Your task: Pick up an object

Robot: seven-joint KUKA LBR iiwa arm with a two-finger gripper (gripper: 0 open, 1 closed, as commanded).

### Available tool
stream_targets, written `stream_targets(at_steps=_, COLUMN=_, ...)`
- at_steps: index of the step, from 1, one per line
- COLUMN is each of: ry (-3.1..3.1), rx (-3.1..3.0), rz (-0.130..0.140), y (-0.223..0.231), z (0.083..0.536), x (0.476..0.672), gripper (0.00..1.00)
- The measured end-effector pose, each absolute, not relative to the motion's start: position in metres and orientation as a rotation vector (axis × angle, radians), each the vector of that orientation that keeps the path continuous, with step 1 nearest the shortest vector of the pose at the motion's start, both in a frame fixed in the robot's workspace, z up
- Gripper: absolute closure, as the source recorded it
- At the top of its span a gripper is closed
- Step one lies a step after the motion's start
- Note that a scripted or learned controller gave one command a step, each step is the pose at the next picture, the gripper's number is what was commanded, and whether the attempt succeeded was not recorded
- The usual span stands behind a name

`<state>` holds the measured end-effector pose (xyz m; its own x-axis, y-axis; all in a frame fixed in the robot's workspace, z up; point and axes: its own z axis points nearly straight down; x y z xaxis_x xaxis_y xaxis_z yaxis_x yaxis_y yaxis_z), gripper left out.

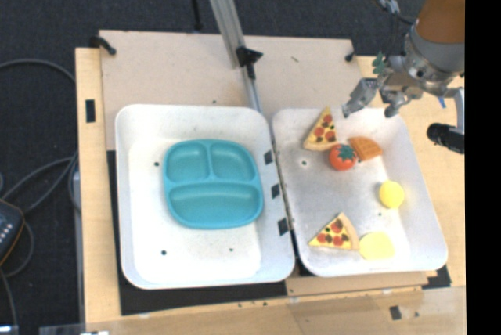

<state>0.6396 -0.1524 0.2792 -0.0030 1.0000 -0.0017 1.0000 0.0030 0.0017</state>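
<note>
Gripper [370, 104] spread, grasping nothing, hovering over the right bin's [419, 169] far edge.
Toy tomato [342, 156] sits at seven o'clock from it: probably light, hard, slick plastic; pinch across its round middle.

Arm [438, 5] enters from upper right, orange band sitting above the grey wrist [427, 63], cable loop at the top edge. Wrist pitched down and toward the left. Gripper [369, 102] is spread: two fingers apart, one finger [355, 100] angled out to the left, the other [389, 106] shorter-looking, to its right. Nothing between the fingers. A dark fitting sticks out at the far right below the wrist.
</note>
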Motion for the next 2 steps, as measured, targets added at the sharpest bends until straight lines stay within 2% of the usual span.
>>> stream_targets(at_steps=1, ry=2.223, rx=2.216, rz=-0.001, y=-0.153, z=0.279, x=0.640, gripper=0.00)
stream_targets(at_steps=2, ry=2.222, rx=2.224, rz=-0.007, y=-0.160, z=0.222, x=0.632, gripper=0.00)
